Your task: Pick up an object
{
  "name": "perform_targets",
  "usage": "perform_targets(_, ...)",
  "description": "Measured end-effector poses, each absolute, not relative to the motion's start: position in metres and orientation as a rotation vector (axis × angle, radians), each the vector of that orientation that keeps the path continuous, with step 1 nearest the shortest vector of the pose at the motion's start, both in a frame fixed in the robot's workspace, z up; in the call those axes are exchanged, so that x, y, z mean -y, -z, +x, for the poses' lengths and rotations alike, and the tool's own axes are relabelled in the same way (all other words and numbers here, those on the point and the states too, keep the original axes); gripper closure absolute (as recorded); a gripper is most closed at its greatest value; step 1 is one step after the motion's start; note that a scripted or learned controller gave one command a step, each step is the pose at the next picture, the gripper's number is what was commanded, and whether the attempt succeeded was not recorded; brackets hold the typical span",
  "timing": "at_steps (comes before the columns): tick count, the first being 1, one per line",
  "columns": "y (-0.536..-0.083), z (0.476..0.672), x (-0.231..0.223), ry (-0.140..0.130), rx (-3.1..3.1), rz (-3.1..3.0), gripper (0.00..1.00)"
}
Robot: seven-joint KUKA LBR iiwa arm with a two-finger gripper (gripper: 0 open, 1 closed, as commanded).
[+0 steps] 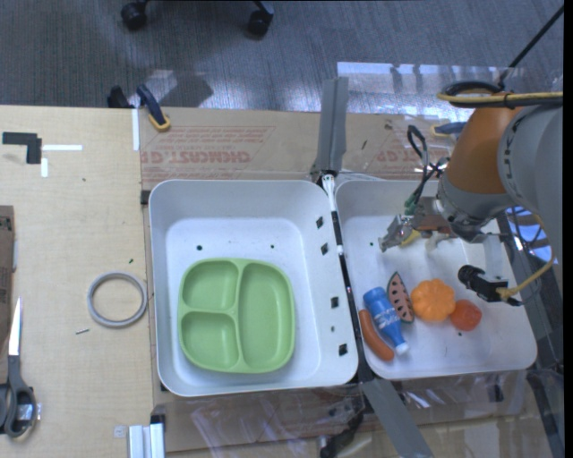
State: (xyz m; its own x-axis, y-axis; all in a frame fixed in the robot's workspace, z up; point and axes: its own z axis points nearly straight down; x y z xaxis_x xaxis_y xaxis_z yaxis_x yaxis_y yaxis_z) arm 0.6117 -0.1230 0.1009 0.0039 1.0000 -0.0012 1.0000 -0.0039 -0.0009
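Robotics lab setting. Two white bins [170, 268] sit side by side on a light wood bench [63, 224], cardboard sheet [224, 148] behind them. Left of the bins: tape roll [116, 298], scissors [16, 398]. Beyond the bench: grey carpet, office-chair casters [134, 12].

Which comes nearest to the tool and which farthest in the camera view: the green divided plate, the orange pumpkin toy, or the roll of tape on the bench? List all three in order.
Measured from the tool in the right bin:
1. Orange pumpkin toy, same bin, just below and to the right of it.
2. Green divided plate, in the left bin.
3. Roll of tape, on the bench left of both bins.
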Motion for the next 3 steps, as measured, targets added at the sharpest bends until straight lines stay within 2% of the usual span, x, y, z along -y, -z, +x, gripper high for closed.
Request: perform_targets(3,-0.1009,0.6117,0.1230,0.002,-2.217,2.226,0.00)
